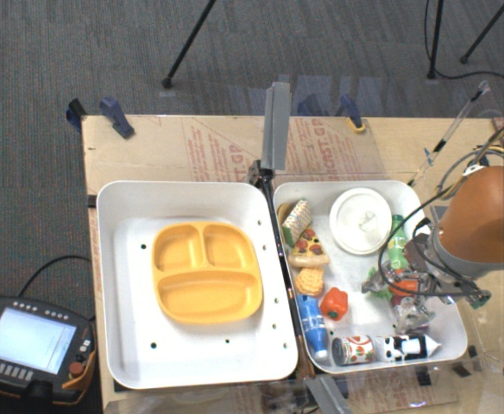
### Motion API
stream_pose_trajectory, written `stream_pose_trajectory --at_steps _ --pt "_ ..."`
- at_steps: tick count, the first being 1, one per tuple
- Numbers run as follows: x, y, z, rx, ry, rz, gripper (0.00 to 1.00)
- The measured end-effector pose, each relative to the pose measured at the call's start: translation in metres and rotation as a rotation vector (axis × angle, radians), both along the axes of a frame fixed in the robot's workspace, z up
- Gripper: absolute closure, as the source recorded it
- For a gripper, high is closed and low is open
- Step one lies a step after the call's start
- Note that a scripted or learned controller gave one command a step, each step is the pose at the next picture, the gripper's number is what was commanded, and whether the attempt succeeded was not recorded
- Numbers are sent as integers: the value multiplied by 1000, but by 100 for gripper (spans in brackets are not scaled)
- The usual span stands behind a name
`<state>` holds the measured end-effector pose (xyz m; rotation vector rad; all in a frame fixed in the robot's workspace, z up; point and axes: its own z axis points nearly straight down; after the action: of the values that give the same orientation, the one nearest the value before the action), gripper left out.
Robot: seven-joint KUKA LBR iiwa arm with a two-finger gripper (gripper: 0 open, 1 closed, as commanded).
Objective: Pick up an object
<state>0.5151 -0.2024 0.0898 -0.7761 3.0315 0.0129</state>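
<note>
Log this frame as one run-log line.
arm: over right bin | gripper: low among items, near green bottle | grasp: unconfirmed | left bin: yellow divided plate

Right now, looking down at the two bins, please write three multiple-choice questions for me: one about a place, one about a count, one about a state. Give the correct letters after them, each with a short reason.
1. Where does the yellow divided plate lie?
A. in the left bin
B. in the right bin
C. on the bare bench

2. How many compartments does the yellow divided plate have?
A. two
B. three
C. five

3. How is the small can with the red label placed?
A. standing upright
B. lying on its side near the front wall of the right bin
C. resting on the white round lid

Answers:
1 A, the plate sits alone in the middle of the left bin.
2 B, two small sections at the back and one long section in front.
3 B, its side faces up, beside the black and white cow-patterned item.
</note>
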Motion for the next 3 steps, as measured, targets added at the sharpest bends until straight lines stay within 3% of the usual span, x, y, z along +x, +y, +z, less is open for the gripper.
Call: stream_pose_trajectory --at_steps 1,2,3 --pt "3 15 -2 -10 6 125 0" --pt "26 45 -3 -8 8 203 0" --pt "27 46 7 -6 5 199 100"
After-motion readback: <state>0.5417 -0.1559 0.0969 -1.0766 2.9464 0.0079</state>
